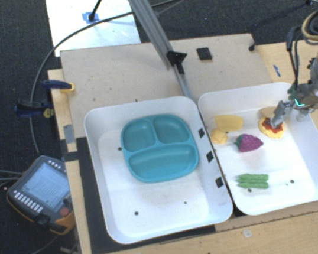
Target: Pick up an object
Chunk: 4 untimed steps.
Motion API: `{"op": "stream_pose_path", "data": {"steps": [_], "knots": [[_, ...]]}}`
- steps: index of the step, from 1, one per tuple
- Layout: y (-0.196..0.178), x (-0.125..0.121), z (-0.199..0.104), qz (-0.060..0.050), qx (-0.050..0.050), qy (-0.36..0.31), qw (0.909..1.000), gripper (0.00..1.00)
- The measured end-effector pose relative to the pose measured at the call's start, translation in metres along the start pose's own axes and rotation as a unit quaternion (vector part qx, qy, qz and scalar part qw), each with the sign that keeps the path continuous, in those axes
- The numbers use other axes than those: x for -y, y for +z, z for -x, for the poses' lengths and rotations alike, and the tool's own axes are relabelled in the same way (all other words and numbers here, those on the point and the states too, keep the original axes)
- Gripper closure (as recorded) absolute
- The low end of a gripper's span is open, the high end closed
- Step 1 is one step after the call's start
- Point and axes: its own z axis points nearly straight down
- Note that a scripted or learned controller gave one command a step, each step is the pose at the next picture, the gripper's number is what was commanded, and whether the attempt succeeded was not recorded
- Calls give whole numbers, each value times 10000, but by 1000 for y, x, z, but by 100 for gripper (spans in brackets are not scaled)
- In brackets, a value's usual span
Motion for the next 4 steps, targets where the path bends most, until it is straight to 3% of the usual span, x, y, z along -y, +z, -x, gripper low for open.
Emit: {"op": "stream_pose_path", "data": {"steps": [1, 2, 3, 4], "knots": [[-1, -1, 0, 14, 4, -2, 10000, 0], [52, -10, 5, 9, 8, 12, 10000, 0], [111, -3, 4, -3, 1, 15, 10000, 0], [135, -5, 5, 23, 8, 18, 10000, 0]]}}
